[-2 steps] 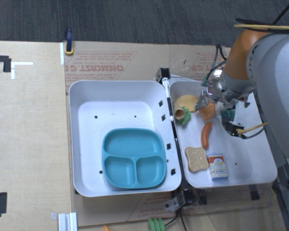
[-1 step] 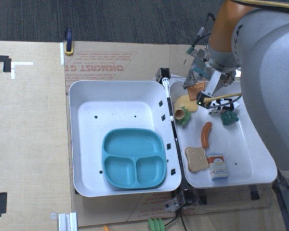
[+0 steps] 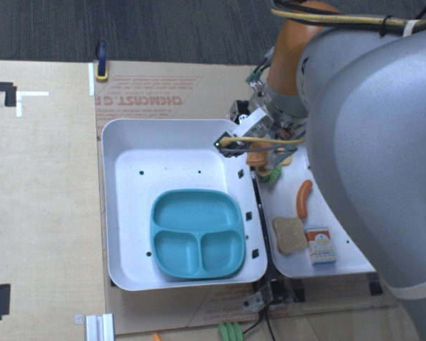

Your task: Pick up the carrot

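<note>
One end effector (image 3: 264, 163) over carrot (image 3: 258, 158); grip unclear; cardboard print unreadable

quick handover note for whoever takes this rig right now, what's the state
Tool: down at the top left corner of the right bin, over the carrot; finger state and any grip can't be told.
Carrot: orange with green top, lying at that corner, partly hidden by the tool.
Also in the right bin: sausage, bread slice, small carton. Left bin holds a teal divided plate.
Done: approach. Left: confirm grasp, lift carrot.
</note>
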Tool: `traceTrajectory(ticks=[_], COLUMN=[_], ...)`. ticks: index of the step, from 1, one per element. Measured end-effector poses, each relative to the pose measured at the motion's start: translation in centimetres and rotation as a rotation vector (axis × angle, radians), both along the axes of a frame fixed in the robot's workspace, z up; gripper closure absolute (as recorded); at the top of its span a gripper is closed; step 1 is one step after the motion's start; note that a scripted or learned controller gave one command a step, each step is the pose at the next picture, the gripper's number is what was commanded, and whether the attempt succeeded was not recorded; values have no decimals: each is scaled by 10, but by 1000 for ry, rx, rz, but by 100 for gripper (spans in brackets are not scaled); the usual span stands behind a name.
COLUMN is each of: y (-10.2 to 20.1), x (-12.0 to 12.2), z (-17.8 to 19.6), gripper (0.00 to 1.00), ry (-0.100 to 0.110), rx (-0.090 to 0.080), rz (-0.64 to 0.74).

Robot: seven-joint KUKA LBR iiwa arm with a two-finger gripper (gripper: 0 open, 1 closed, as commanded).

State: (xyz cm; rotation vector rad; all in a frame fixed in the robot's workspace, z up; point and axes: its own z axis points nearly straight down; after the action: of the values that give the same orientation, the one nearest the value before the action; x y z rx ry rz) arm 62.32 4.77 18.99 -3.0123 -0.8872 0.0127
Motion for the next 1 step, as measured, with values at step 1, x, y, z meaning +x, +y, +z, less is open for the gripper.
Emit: traceTrajectory(ticks=[1], y=[57], x=[-70], z=[8], gripper=[100], ry=[-3], rx=[-1], rz=[-227])
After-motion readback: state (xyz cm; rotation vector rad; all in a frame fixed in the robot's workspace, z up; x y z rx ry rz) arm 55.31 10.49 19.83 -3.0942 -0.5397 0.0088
